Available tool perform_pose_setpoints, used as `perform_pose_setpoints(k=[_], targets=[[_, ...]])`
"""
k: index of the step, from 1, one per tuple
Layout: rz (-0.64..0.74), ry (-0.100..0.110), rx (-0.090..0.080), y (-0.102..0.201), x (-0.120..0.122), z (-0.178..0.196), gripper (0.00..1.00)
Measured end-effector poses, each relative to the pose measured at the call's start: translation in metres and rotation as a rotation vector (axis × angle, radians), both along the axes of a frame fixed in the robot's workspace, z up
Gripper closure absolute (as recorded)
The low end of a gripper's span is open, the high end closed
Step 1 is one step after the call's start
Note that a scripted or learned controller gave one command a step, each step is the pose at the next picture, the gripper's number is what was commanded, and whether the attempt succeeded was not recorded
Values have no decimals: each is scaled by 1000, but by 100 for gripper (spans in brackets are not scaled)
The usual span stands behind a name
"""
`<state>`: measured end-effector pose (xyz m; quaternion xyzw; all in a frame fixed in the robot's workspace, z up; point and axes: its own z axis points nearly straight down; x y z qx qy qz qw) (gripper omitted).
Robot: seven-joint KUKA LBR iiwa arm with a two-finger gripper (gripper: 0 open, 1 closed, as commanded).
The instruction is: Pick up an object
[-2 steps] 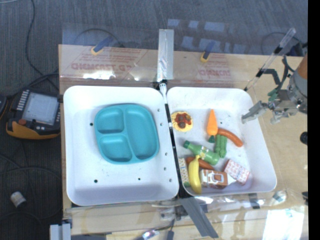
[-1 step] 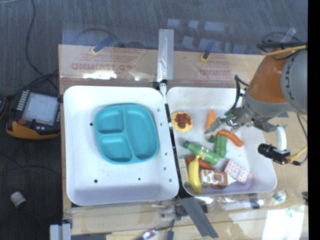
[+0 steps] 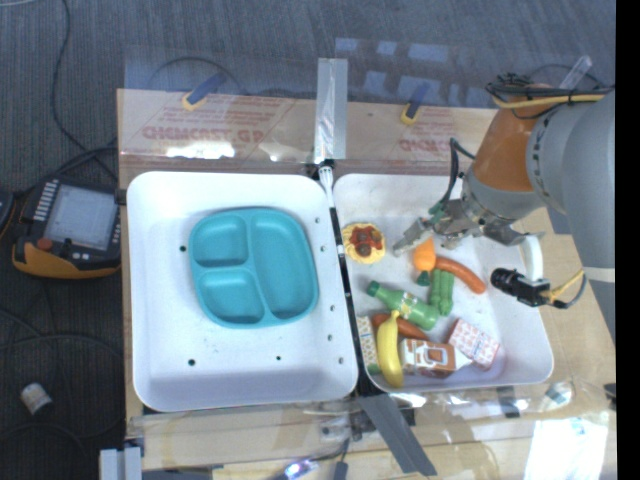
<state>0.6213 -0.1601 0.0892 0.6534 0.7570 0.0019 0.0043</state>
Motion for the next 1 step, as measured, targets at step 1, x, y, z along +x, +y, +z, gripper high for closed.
perform_pose_setpoints(k=[1], targets=[[1,-4,1,1,2,11,100]])
